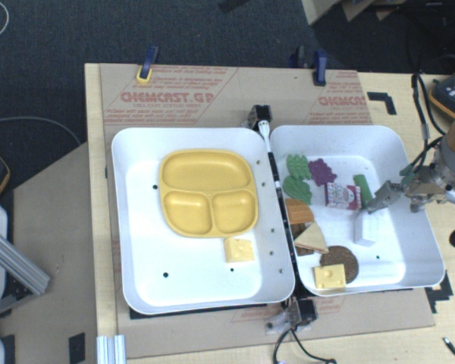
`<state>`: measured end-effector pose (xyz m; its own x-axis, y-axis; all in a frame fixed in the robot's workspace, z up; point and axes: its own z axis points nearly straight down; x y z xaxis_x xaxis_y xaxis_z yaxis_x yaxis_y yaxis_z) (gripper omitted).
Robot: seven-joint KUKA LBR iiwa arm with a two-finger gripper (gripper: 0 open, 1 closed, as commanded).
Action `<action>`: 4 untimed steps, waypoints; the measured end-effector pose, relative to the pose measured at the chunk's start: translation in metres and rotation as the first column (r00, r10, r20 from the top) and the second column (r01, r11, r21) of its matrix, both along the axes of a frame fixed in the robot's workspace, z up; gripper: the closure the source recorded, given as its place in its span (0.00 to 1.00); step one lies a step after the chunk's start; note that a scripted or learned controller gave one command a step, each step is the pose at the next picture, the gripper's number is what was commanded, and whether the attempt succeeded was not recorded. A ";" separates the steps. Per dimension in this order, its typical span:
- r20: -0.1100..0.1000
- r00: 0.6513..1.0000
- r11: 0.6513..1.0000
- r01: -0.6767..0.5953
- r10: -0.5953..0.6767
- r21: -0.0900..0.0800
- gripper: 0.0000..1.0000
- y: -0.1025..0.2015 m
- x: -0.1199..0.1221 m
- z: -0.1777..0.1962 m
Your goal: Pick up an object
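The gripper [379, 201] hangs low over the right bin [417, 256], reaching in from its right rim, and at this size I cannot tell how its jaws are set; nothing can be seen caught in it. Directly below its tip, near or perhaps touching, lies a small white block [365, 230], the closest candidate. Just to the tip's left stand a green stick [362, 188] and a red-and-white packet [342, 196], with a purple cluster [321, 171] and green leafy pieces [296, 179] farther left again. Down and left of the tip lie a brown slab [299, 211], a tan wedge [312, 239], a dark round biscuit [343, 261] and a yellow block [329, 277]. I judge this the approach step: no pick is made yet, and the next move calls for settling squarely over one piece, likely the white block, and closing cleanly without nudging the packet. Well off to the left, in the left bin [136, 264], sit a yellow divided plate [208, 192] and a yellow cheese square [239, 249].
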<state>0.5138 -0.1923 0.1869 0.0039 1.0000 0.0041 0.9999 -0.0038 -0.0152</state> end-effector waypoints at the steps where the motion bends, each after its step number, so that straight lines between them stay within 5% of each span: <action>1: 0.014 1.000 1.000 -0.004 0.004 -0.004 0.00 0.000 0.003 0.008; 3: 0.011 1.000 1.000 -0.004 0.004 -0.001 0.00 0.008 -0.001 -0.104; 4: 0.016 1.000 1.000 -0.003 0.003 -0.004 1.00 0.007 -0.001 -0.092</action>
<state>0.5133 -0.1854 0.0949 0.0011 1.0000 0.0000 1.0000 -0.0011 0.0004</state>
